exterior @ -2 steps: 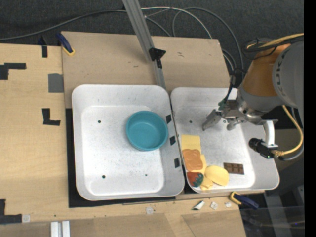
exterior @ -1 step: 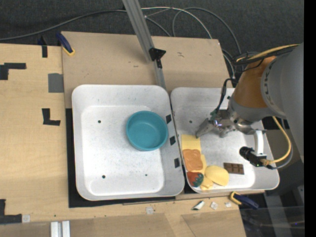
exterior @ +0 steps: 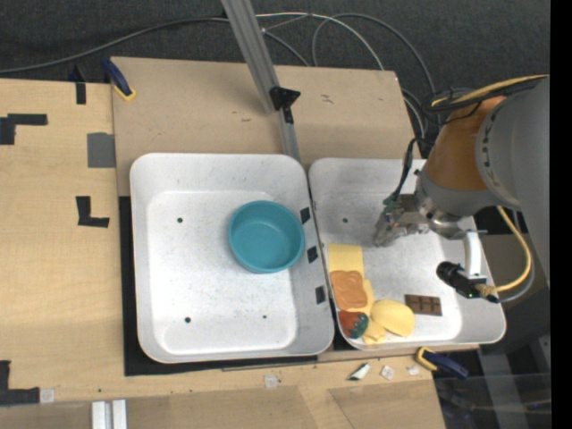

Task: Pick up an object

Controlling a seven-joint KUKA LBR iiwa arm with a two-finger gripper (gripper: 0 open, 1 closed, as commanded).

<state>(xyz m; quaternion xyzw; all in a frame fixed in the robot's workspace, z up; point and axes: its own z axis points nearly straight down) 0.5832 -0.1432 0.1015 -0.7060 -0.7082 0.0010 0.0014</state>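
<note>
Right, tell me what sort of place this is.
Probably a robotics lab test bench, not a kitchen. A grey and orange robot arm reaches over two white bins on a plywood bench, loose cables trail behind, and the food looks like toys.

The two bins, left [exterior: 161, 239] and right [exterior: 357, 186], look like smooth white plastic with a faint speckle, and the blue bowl [exterior: 265, 236] in the left one is smooth plastic with a soft sheen. The bench [exterior: 54, 239] has a matt, pale wood-board surface, and the slanted pole [exterior: 255, 52] above it looks like dull grey metal. The arm's casing [exterior: 527, 141] is smooth grey, its orange band [exterior: 454, 150] slightly glossy, while the yellow toy food [exterior: 393, 317] looks like shiny plastic.
</note>
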